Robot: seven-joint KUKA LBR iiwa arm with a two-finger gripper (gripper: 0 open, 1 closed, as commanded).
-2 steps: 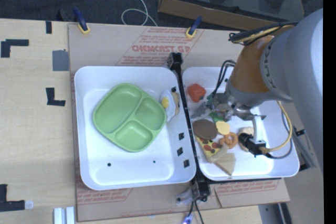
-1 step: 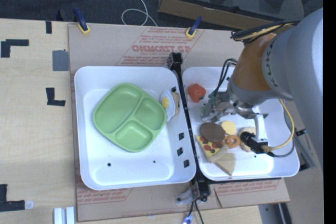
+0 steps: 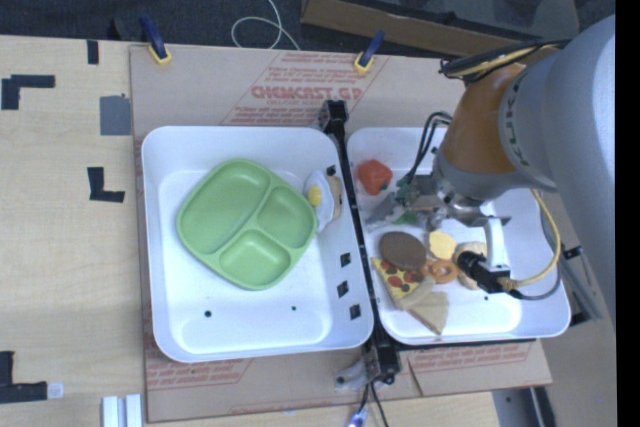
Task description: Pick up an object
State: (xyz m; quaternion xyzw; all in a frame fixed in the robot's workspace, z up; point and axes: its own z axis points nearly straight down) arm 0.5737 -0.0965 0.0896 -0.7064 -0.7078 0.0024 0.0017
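- I saw the arm (image 3: 520, 125) reaching in from the right, low over the right bin (image 3: 545, 310).
- Gripper (image 3: 415, 200) sat at the bin's upper middle among the toy food; I could not tell its state, the wrist hid it.
- Right bin held a red tomato (image 3: 374, 176) near the divider, just left of the gripper.
- Below it: a brown patty (image 3: 402, 249), a pizza slice (image 3: 396, 279) with red dots, a tan wedge (image 3: 430, 313), a yellow piece (image 3: 441, 243) and an orange ring (image 3: 438, 268), all clustered close.
- I saw nothing lifted off the bin floor.
- Left bin (image 3: 165, 245) held a green divided plate (image 3: 247, 223), lying flat, and a small white-and-yellow item (image 3: 318, 192) at its right edge.
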